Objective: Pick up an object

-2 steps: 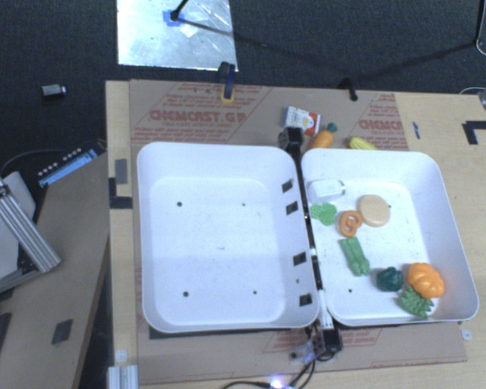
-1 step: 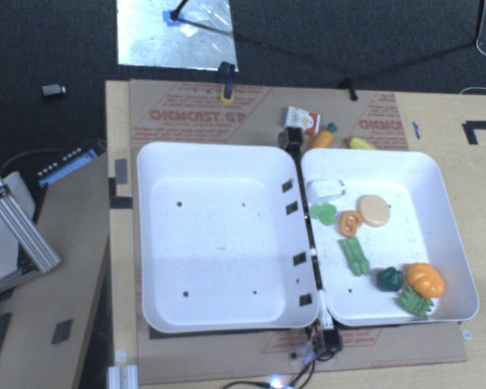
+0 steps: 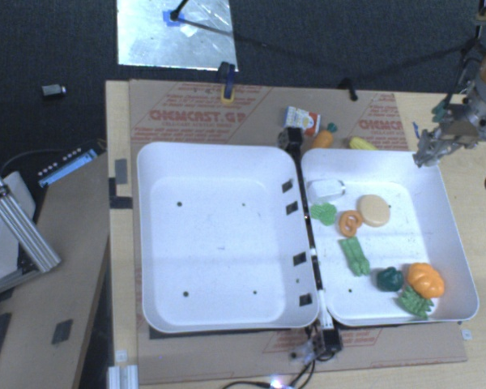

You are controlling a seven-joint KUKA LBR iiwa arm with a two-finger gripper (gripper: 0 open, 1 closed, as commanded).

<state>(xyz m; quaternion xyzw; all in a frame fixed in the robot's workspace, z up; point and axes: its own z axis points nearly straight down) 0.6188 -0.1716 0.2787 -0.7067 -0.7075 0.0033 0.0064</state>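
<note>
Plainly, the candidates for picking all lie in the right bin [image 3: 449, 217], and the handiest looks to us like the orange pepper [image 3: 426, 279] near that bin's front right corner. We judge it a light, hollow plastic toy: stiff, smooth, a little slippery, with rounded lobes, so a grip across its widest bulge should hold better than one near the stem. Touching it at the front is a knobbly green vegetable [image 3: 414, 301], and just beside it a dark green rounded piece [image 3: 390, 279], which may crowd any approach from that side.

Toward the bin's middle we see a ridged green strip [image 3: 355, 256], an orange ring [image 3: 350, 223], a pale tan disc [image 3: 374, 211] and a small light-green lump [image 3: 324, 214]; a white piece [image 3: 326, 188] sits near the back edge, hard to read against the white floor. All seem matte or glossy moulded plastic, none fragile.

The gripper [image 3: 428, 151] hangs over the right bin's back right corner, well apart from the pepper, holding nothing; its state we cannot tell at this size.

The left bin [image 3: 158, 217] is smooth white plastic, both resting on printed cardboard [image 3: 194, 112] atop the worktop [image 3: 73, 241].
</note>
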